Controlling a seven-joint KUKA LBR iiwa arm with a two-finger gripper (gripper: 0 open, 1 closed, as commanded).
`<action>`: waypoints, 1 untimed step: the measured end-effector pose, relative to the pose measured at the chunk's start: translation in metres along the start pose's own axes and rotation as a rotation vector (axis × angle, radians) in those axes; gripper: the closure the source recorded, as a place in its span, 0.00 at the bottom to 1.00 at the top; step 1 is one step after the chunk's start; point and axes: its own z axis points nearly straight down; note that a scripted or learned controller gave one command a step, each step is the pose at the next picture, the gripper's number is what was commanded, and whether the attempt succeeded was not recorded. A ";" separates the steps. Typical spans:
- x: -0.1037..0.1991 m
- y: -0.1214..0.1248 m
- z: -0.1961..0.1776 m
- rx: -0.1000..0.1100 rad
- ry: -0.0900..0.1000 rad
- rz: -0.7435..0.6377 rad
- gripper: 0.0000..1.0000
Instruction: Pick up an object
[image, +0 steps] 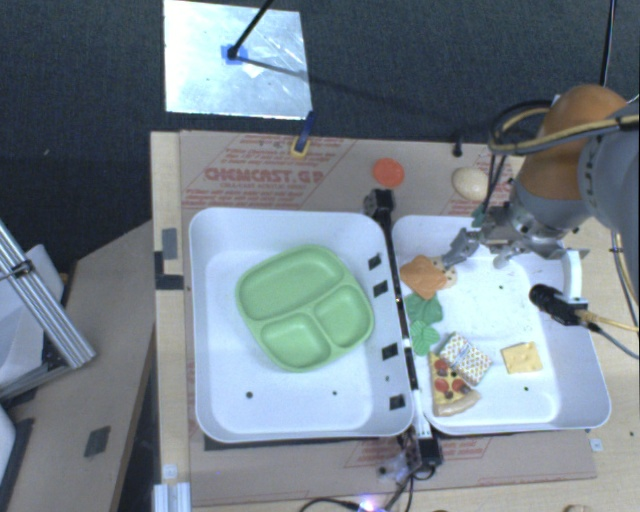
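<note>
My gripper (482, 250) hovers over the back part of the right bin (575, 395), open, with nothing between its fingers. Its left fingertip (461, 246) is just above and to the right of an orange-brown toast-like piece (424, 277) by the bin's left wall. Further forward lie a green leafy piece (425, 322), a checkered packet (466, 356), a pizza slice (452, 387) and a yellow cheese square (521, 357).
The left bin (215, 400) holds a green divided plate (305, 307). Black clips run along the divider (398, 320) between the bins. An orange disc (388, 173) and a beige egg-shaped thing (468, 182) rest on the bench behind the bins.
</note>
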 end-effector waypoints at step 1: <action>0.000 -0.004 0.042 -0.001 0.000 0.003 0.00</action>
